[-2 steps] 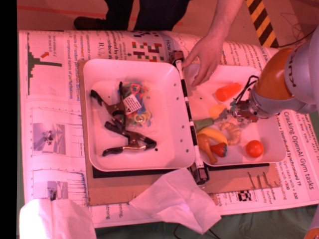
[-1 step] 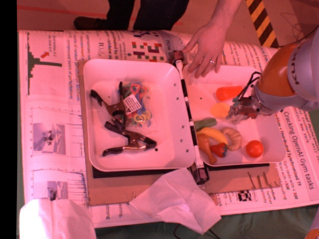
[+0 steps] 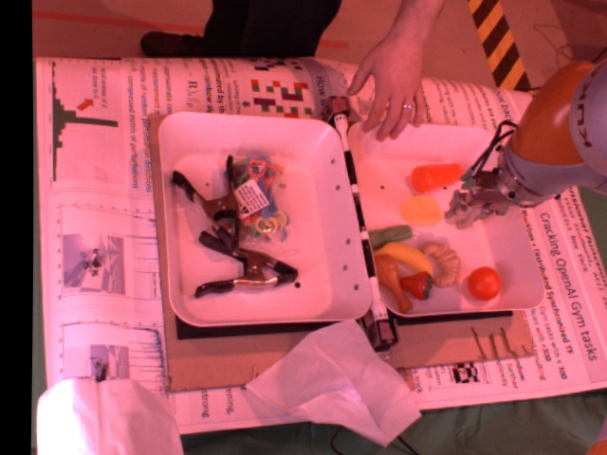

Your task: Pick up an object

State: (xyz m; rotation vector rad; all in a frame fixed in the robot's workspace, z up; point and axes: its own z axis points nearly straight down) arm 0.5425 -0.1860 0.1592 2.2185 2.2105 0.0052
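The right bin [image 3: 512, 254] holds toy food: an orange carrot-like piece [image 3: 436, 176], a pale yellow round piece [image 3: 421, 209], a green piece [image 3: 391, 236], a yellow banana [image 3: 400, 254], a red strawberry [image 3: 416, 285], a tan ring [image 3: 443, 263] and a red tomato [image 3: 484, 282]. My gripper [image 3: 467, 207] hangs over this bin, just right of the yellow piece and below the carrot. The left bin [image 3: 322, 159] holds black pliers-like tools [image 3: 232, 245] and a bag of colourful rings [image 3: 261, 197].
A person's hand [image 3: 391, 83] rests at the back rim of the right bin, their legs beyond. A marker [image 3: 356, 226] lies along the seam between the bins. White tissue [image 3: 332, 382] lies at the front, on printed paper sheets.
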